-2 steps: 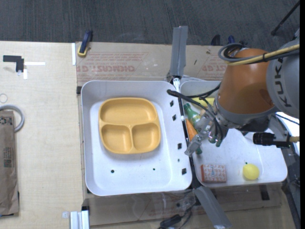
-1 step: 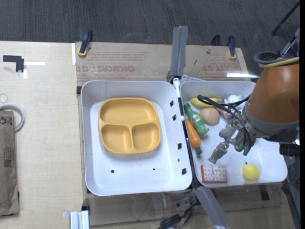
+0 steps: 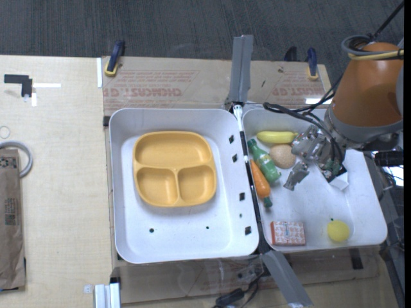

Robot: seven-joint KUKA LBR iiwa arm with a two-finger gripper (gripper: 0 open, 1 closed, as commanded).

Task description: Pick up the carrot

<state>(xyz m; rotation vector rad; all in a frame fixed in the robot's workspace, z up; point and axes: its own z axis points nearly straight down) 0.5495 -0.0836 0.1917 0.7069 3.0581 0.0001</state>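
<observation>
An orange carrot (image 3: 260, 179) with a green stem end lies along the left wall of the right bin (image 3: 369, 204), beside a green bottle (image 3: 264, 162). My gripper (image 3: 303, 165) hangs over the middle of the right bin, to the right of the carrot and apart from it. Its fingers point down and left, close by a tan egg-shaped item (image 3: 281, 156). Nothing shows between the fingers.
A yellow banana (image 3: 275, 136) lies at the back of the right bin. A red-brown box (image 3: 287, 233) and a yellow lemon (image 3: 338, 230) sit near its front. The left bin (image 3: 122, 223) holds a yellow divided plate (image 3: 173, 169).
</observation>
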